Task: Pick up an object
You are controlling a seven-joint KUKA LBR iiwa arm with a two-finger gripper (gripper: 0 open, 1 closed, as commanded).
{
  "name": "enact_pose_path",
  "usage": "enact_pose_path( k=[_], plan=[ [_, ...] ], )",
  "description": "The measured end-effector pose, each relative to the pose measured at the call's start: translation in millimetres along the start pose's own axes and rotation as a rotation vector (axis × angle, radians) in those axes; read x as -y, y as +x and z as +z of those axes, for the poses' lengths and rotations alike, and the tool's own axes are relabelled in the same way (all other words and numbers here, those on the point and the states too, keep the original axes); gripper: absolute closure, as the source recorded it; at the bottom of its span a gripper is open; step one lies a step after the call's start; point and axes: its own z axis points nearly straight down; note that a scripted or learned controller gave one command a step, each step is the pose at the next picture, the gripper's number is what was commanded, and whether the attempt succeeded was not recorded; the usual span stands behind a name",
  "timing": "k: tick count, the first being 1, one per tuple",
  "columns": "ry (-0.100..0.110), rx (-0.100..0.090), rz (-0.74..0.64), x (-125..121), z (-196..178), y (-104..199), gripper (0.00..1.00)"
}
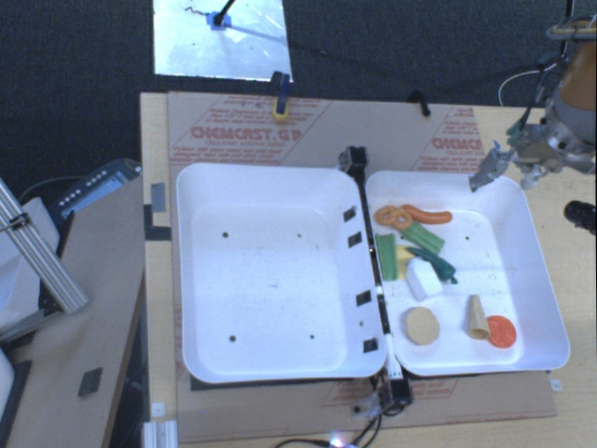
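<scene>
1. Poised over the far right corner of the shallow white right-hand bin (534,250): grey two-finger gripper (508,166), spread wide, holding nothing.
2. Below and leftward of it, nearest: orange curved plastic sausage (431,217).
3. Farther down: small red round disc (502,332). Best to descend straight, centred on one item.

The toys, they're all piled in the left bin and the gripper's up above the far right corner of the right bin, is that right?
Not quite. The camera view shows the toys lying in the right bin, not the left bin. The rest holds: the gripper is above the right bin's far right corner.
</scene>
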Motion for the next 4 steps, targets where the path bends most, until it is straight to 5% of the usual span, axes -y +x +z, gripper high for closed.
enact_pose_path(
  k=[1, 2, 3, 4],
  plan=[
    [0.009, -0.004, 0.003, 3, 164, -5, 0.00],
    [0.015, -0.002, -0.007, -28, 157, 39, 0.00],
    [0.006, -0.002, -0.005, -30, 144, 37, 1.00],
    [0.006, -0.002, -0.006, -30, 145, 38, 0.00]
  ],
)
